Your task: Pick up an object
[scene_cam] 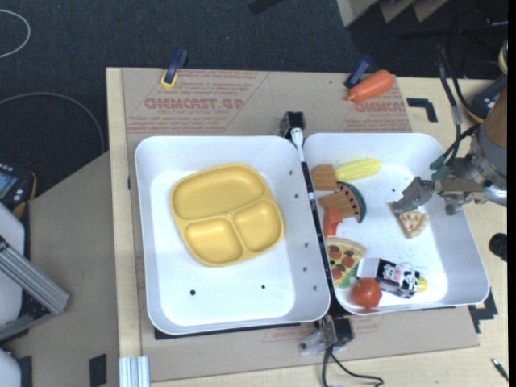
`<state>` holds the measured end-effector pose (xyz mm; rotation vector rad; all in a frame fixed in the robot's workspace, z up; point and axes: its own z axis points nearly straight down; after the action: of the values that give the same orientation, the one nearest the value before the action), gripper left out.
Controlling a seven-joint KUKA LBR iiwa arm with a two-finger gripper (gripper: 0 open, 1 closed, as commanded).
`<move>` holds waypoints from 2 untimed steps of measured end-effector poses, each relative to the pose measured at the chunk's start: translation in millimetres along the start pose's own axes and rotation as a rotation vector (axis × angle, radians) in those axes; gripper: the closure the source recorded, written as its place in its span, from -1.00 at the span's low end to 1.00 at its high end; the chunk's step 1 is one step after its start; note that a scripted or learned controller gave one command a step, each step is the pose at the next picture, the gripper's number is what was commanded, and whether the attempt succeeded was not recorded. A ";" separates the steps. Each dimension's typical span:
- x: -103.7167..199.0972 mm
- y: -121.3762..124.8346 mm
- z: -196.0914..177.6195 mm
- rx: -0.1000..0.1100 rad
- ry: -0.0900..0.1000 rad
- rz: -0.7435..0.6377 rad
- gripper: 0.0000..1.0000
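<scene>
Two white bins sit side by side on the tabletop (pixel 242 95), and from where I'm standing all the action is on the right one. Left bin (pixel 161 280) has just one thing in it: a yellow divided plate (pixel 226 214) with three compartments, lying flat more or less in the middle.

Right bin (pixel 459 248) is the crowded one. I count seven toy food bits: one corn cob (pixel 357 168) near the top, one brown toast-looking piece (pixel 323 177) just left of it, one watermelon slice (pixel 350 201) below that with one orange piece (pixel 331 221) tucked against it, one pizza slice (pixel 345 257) lower down, one red tomato (pixel 366 293) near the bottom rim, and one small black-and-white packet (pixel 400 278) just right of the tomato. Plus one pale wedge (pixel 413 222) off by itself toward the right side.

The gripper (pixel 413 195) comes in from the right and hangs right above that pale wedge, pretty much touching it. Can't honestly tell how the gripper is set, or if it's got the wedge at all; too small and dark from this angle. Everything else in that bin is well clear of it to the left.

Outside the bins: one orange carrot toy (pixel 370 85) on the tabletop above the right bin, and one yellow-and-blue clamp (pixel 171 71) at the top left edge.
</scene>
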<state>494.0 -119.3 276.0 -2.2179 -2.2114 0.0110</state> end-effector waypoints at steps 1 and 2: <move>0.3 1.9 -5.7 -0.012 -0.002 -0.003 -1.00; 8.8 -4.1 45.8 -0.006 0.001 -0.003 -1.00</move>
<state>489.4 -110.4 230.3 -2.2175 -2.2171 0.0041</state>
